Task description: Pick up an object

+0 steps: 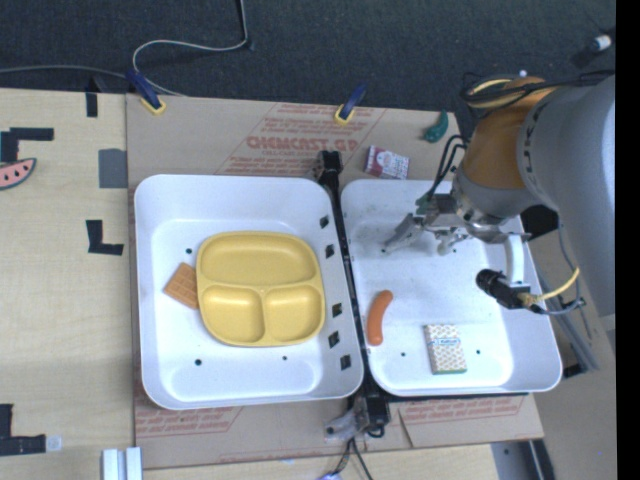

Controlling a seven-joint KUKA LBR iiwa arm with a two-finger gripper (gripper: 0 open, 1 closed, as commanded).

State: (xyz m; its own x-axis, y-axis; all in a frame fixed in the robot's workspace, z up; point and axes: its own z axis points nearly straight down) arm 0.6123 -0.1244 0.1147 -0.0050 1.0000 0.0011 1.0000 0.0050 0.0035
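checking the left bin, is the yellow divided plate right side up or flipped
Right side up: the yellow plate shows its three hollow compartments facing the camera, lying flat in the left bin.

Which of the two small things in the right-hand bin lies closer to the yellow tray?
The orange sausage-shaped toy, lying by the right bin's left wall. The small patterned card box sits further right, near the front.

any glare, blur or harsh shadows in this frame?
Camera view: light is even and soft; the yellow tray casts just a faint shadow on the left bin. No blown-out glare on the right bin. The gripper looks slightly soft, so its fingers are hard to read, while the sausage and small box are fairly crisp. The arm looms large near the lens.
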